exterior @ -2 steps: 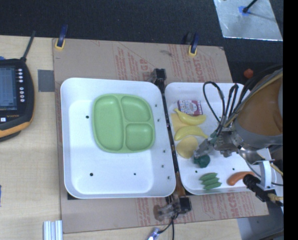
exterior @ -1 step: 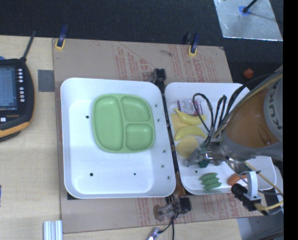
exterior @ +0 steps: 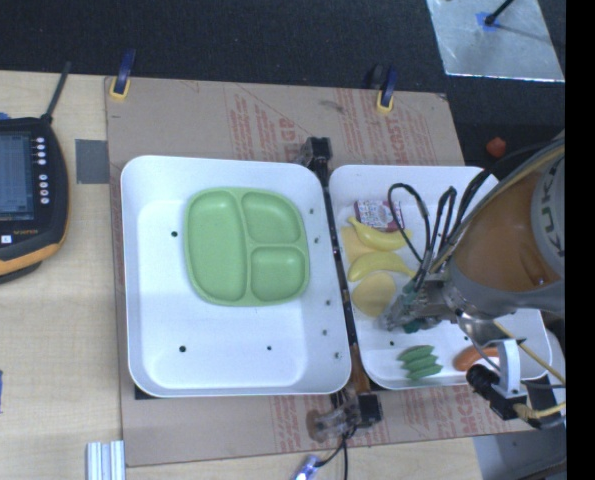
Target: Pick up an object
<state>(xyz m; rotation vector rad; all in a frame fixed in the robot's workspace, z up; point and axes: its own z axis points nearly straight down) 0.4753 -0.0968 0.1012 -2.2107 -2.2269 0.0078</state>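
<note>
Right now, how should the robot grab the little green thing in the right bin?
Grip the green pod across its narrow middle, coming straight down from above. It lies flat and long on the bin floor, apart from the yellow pieces, so its sides are free.

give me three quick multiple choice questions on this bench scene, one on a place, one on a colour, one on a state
1. Where does the divided plate lie?
A. left bin
B. right bin
C. on the cardboard

2. What colour is the plate?
A. white
B. green
C. orange

3. How does the plate sit?
A. flat, compartments up
B. on its edge
C. upside down

Answers: 1 A, it rests inside the left bin, apart from the gripper over the right bin. 2 B, it is pale green. 3 A, its three compartments face the camera.
</note>
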